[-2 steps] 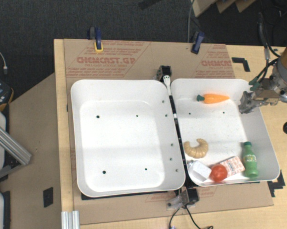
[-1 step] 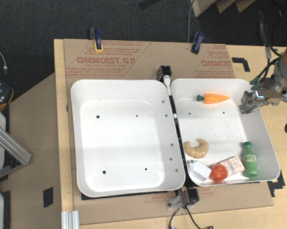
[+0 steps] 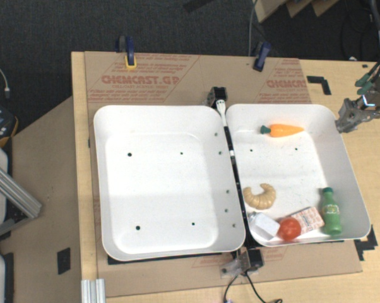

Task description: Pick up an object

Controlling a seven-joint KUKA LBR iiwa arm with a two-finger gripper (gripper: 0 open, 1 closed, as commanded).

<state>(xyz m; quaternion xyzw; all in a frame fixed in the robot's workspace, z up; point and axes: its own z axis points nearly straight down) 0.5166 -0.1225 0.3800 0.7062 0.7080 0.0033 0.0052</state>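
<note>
Gripper (image 3: 353,115) beside right bin (image 3: 316,169) on brown-papered bench (image 3: 177,74), dark floor

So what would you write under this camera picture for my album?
Carrot, croissant, tomato and green bottle wait in the right bin; the tool hovers beside it.

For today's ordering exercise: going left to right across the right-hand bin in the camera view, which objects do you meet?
Croissant → tomato → green bottle. The carrot and the packet overlap others in the order, so I leave them out.
</note>
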